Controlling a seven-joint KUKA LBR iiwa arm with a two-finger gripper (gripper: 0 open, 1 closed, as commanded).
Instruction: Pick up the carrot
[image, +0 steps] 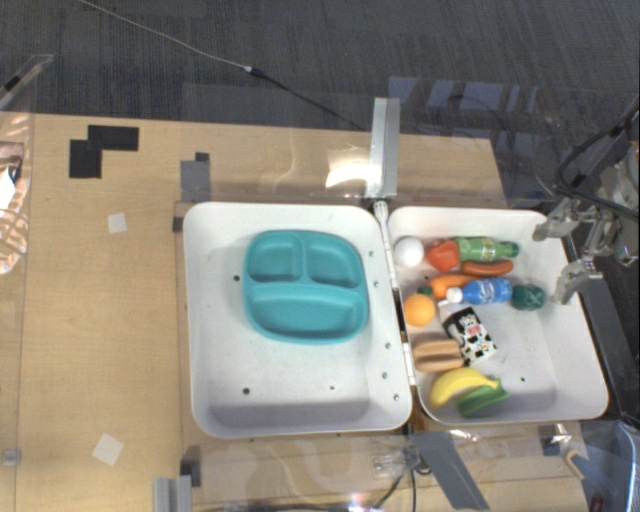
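The carrot (440, 285) appears as a short orange piece with a green end, lying in the right bin (560, 370) just above the orange fruit and partly hidden under the blue bottle's white cap. My gripper (556, 261) hangs over the bin's right rim, well to the right of the carrot, beyond the blue bottle and a dark green toy. Its two fingers (566, 287) stand apart, open, with nothing between them.
Crowding the carrot are a white ball (408, 250), an orange-red toy (443, 256), a green bottle (487, 247), a red sausage (487, 268), a blue bottle (487, 292), an orange (419, 311), a milk carton (472, 336), a bun (436, 354) and a banana (461, 384). A teal plate (305, 286) lies in the left bin.
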